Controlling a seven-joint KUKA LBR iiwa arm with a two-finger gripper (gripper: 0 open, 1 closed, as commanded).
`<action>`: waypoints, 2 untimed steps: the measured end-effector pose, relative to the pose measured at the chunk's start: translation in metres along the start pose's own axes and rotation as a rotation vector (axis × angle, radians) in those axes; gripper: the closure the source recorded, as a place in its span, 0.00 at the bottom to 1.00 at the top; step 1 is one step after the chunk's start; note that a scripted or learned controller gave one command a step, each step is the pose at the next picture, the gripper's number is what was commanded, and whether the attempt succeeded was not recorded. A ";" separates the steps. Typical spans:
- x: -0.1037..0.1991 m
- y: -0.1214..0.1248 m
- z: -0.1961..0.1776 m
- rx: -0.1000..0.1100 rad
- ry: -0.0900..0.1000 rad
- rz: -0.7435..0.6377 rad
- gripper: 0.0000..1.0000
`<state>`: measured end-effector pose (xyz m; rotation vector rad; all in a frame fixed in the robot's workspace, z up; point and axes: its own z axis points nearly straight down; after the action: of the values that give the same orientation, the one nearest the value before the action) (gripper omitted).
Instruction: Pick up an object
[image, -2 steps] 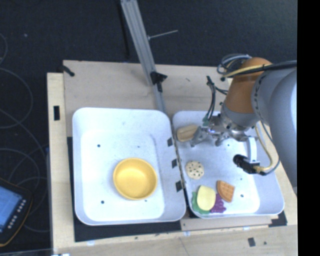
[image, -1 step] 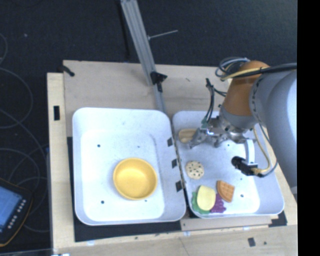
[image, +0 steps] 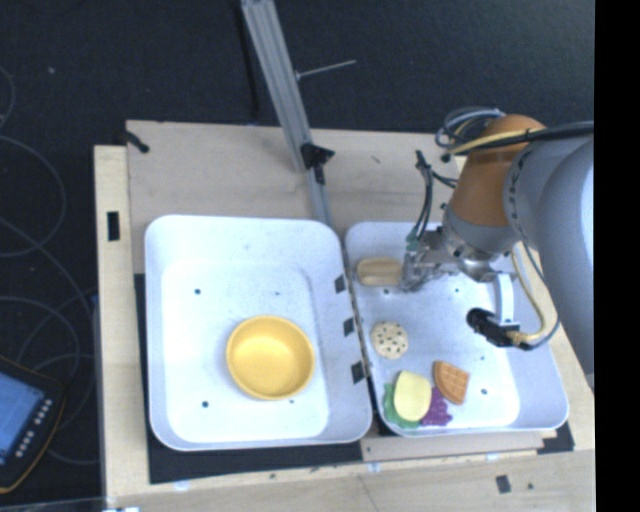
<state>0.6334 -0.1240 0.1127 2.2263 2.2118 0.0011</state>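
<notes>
The gripper (image: 413, 272) sits low in the right bin (image: 535, 405), at its upper left part, with its tip touching or just beside the right end of a tan, bread-like oblong piece (image: 377, 271); whether it is open or closed on that piece cannot be told from this slanted view. That tan piece looks like the object being attempted. To do the step well, the tip should be centred across the piece's short width before closing (it lies close to the bin's left wall (image: 349, 262), so there is little room on that side), then lift straight up. Further out in the same bin lie a chocolate-chip cookie (image: 389, 339), a waffle-like orange piece (image: 451, 381) and a yellow-green toy food (image: 411, 396). A yellow bowl (image: 269, 356) rests in the left bin (image: 170, 250).
</notes>
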 end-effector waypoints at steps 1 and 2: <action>0.001 -0.005 -0.062 -0.004 0.001 0.000 1.00; -0.005 -0.006 -0.107 -0.004 0.000 0.001 1.00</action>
<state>0.6270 -0.1286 0.2200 2.2259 2.2088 0.0057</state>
